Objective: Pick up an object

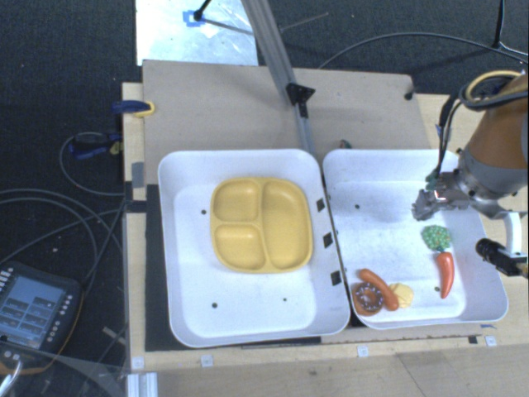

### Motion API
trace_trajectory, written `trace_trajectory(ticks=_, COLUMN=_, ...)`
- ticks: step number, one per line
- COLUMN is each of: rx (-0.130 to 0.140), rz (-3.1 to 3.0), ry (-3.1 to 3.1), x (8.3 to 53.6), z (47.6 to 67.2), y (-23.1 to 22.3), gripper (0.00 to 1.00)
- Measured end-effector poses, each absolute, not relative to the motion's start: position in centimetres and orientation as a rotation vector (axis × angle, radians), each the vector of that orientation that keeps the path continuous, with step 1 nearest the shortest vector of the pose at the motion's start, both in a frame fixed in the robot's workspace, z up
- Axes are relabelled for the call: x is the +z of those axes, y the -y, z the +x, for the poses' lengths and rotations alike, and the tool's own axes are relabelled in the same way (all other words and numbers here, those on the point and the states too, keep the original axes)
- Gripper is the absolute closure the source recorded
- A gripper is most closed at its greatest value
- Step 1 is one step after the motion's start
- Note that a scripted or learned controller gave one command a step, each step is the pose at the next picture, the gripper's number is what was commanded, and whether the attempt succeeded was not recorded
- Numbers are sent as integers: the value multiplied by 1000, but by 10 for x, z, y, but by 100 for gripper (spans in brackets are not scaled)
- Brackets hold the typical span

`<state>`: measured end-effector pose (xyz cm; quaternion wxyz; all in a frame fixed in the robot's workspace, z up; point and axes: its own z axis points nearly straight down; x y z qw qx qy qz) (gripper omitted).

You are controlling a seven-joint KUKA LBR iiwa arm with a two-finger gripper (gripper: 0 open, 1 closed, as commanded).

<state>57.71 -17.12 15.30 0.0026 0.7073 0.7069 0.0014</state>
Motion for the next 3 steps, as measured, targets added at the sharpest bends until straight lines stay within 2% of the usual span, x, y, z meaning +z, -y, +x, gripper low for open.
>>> trace_trajectory(ticks=1, rx=5, rz=2217, ry=-2217, x=200, z=572, y=175, gripper=100)
trace_trajectory(ticks=2, rx=6, rz=2210, ry=-2224, x=245, z=577, y=171, gripper=100)
trace_trajectory(ticks=3, rx=3, rz=2210, ry=-2233, x=248, z=564, y=114, gripper=100)
